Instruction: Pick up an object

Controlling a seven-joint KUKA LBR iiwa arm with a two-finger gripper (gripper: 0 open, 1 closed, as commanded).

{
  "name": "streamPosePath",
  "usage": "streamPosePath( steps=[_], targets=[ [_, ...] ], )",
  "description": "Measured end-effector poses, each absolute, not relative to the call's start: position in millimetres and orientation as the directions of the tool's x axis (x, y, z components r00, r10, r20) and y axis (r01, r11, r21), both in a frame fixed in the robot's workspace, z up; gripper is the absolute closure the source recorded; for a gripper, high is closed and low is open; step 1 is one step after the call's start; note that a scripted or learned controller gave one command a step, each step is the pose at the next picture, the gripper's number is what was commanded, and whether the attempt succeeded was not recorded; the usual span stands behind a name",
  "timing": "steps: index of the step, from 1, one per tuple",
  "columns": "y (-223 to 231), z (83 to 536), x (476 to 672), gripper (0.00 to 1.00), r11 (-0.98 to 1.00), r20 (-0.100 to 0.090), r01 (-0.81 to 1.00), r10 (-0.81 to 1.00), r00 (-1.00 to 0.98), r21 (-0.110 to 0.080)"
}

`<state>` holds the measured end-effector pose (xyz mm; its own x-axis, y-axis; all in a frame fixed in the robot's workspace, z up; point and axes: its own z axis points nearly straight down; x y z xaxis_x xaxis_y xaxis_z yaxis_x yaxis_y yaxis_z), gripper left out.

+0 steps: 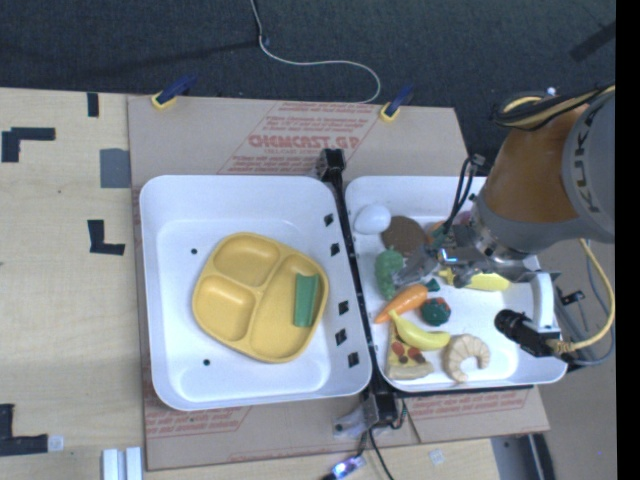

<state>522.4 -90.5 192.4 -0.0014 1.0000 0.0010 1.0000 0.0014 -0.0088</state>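
The right bin (530, 373) holds several toy foods: a white egg (372, 218), a brown piece (404, 233), a green broccoli-like piece (389, 269), an orange carrot (402, 301), a yellow banana (420, 334), a dark green piece (435, 313), a tan croissant (467, 354) and a pizza slice (406, 364). My gripper (437, 261) hangs low over the middle of this bin, just right of the broccoli and above the carrot. A small yellow piece (487, 282) lies by its right side. Nothing is visibly held.
The left bin (170, 208) carries a yellow divided plate (240, 303) with a green block (305, 299) in its right compartment. The arm's grey and orange body (540, 183) overhangs the right bin's far right. A black divider (345, 258) separates the bins.
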Motion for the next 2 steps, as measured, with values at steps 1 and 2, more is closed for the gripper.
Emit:
streamPosePath(
  steps=[1, 2],
  targets=[
    [-99.4, 140.4, 517.1, 0.0, 0.0, 0.001, 1.0, 1.0, 0.0, -0.008],
    [-98.4, 86.5, 515.5, 0.0, 0.001, 0.002, 1.0, 1.0, -0.001, -0.007]
  ],
)
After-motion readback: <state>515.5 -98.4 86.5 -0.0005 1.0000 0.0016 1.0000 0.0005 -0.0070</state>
